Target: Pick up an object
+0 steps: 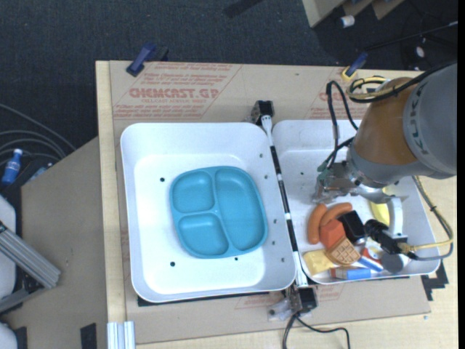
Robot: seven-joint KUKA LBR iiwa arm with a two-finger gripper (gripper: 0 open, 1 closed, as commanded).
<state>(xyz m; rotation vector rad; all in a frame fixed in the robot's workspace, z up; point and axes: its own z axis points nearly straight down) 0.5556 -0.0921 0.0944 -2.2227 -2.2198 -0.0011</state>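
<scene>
blue divided tray (217, 211) | in left white bin (138, 195)

Left bin (145, 195): held a divided tray (216, 211) near its centre
Right bin (298, 140): lay at 3 o'clock of the left bin, touching it
Small objects (345, 242): clustered at the right bin's 6 o'clock end
Arm (407, 133): above the right bin, at 3 o'clock

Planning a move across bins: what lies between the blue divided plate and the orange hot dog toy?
In the camera view, bare left-bin floor, then the two bins' adjoining rims, separate the blue divided plate from the orange hot dog toy.
</scene>
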